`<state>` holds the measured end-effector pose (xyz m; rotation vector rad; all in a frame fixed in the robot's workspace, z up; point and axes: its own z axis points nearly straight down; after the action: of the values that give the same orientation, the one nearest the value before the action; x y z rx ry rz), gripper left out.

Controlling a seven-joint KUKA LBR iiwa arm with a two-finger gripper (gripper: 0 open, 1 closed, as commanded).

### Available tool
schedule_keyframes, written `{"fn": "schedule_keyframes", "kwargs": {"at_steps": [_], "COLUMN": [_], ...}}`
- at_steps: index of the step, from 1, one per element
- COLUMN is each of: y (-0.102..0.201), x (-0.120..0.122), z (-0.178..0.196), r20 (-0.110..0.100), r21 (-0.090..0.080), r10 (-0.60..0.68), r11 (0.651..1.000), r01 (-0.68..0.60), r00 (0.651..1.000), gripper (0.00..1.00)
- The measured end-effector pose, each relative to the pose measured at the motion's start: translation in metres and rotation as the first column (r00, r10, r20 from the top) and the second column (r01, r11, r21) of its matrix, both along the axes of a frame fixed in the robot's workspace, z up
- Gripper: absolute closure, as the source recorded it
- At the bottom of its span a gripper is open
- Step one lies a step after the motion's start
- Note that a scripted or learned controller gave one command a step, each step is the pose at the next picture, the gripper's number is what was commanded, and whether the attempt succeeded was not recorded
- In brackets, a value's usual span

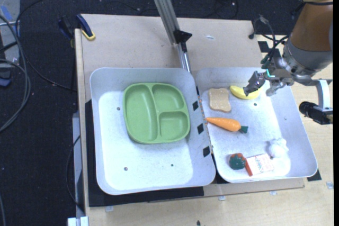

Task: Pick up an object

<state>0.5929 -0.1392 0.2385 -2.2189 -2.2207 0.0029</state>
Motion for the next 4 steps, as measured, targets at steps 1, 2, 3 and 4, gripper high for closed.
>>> {"fn": "schedule_keyframes", "kwargs": {"at_steps": [1,2,3,4], "y": [0.0,0.003,0.002,0.002], "x": [0.001,-0.008,-0.011,-0.011], "z": [0.001,-0.059,-0.102,-0.148], "r20": [0.003,-0.003,-0.001,0.003], "r21": [0.0,0.0,0.0,-0.001], "r10": [0.0,-0.001,-0.002,-0.001], "r11": [1.0,1.0,1.0,1.0], "r01": [0.0,0.001,0.002,0.001], "r00": [1.0,1.0,1.0,1.0], "gripper": [0.0,0.0,0.0,0.0]}}
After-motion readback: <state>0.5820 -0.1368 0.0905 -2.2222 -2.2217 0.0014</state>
